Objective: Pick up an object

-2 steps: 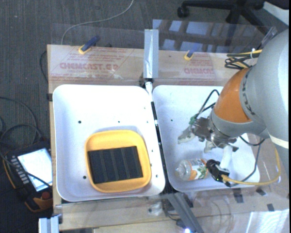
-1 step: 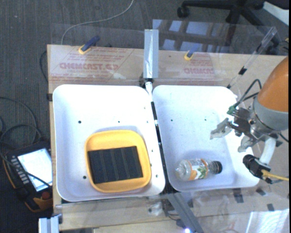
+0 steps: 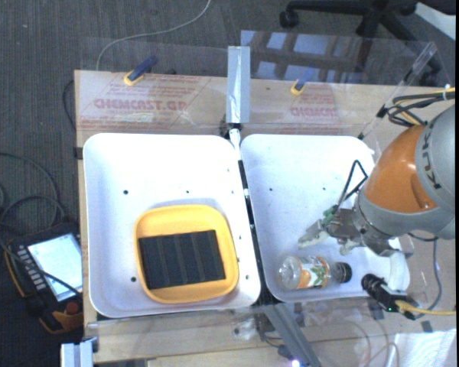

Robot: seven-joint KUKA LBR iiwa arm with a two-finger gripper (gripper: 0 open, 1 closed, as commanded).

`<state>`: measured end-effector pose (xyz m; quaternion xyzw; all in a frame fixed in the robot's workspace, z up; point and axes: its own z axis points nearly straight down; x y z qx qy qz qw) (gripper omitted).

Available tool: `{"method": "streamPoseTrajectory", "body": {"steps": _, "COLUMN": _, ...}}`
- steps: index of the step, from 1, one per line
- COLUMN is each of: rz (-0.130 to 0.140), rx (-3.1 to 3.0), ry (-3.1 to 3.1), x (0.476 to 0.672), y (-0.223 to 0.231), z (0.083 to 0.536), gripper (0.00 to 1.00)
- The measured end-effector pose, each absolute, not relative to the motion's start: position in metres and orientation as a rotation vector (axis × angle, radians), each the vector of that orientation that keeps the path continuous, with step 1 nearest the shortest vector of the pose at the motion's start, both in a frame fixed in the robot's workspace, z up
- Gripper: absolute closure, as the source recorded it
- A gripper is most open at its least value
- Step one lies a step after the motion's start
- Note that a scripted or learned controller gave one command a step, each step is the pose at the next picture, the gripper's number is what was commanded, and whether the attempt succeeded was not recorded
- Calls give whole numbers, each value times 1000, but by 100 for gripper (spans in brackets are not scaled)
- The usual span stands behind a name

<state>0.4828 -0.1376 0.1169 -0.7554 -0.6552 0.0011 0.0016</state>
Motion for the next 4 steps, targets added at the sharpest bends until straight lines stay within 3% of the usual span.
{"method": "streamPoseTrajectory", "body": {"steps": 1, "rz": 4, "rx": -2404, "ry": -2025, "x": 523, "y": -203, "z": 129, "gripper": 0}}
{"method": "streamPoseTrajectory", "body": {"steps": 2, "rz": 0, "rx": -2109, "ry": -2328, "x": 488, "y": -141, "z": 253, "gripper": 0}}
{"method": "streamPoseTrajectory", "body": {"steps": 3, "rz": -1, "rx": -2078, "ry": -2354, "x": 484, "y": -112, "z": 98, "gripper": 0}}
{"method": "streamPoseTrajectory", "body": {"steps": 4, "rz": 4, "rx": -2190, "ry": -2250, "x": 483, "y": -166, "z": 122, "gripper": 0}}
